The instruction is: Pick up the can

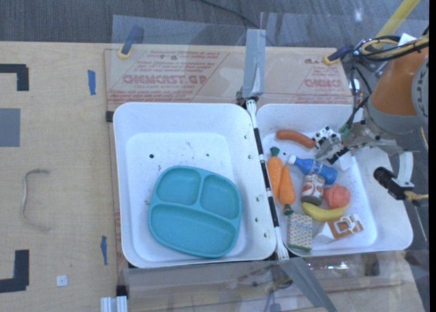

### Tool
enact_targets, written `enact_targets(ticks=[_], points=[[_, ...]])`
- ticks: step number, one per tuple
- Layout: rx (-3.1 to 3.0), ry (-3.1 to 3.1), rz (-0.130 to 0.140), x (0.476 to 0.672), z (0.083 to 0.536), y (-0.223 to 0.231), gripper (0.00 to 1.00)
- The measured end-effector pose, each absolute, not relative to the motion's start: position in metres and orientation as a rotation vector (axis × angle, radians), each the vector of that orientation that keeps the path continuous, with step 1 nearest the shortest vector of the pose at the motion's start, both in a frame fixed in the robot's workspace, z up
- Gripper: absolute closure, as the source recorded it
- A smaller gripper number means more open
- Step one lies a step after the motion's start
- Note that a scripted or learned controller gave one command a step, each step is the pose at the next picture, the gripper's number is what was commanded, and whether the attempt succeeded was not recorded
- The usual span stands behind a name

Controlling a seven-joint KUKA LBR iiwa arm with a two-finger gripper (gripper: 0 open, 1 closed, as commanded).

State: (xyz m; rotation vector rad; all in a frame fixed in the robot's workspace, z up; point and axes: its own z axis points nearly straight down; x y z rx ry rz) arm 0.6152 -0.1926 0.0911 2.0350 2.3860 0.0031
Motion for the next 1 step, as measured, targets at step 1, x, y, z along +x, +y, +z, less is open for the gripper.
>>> enact_targets(ticks=[1], points=[[2.035, 2.382, 0.005, 0.6159, 0.1023, -0.1937, 1.00]])
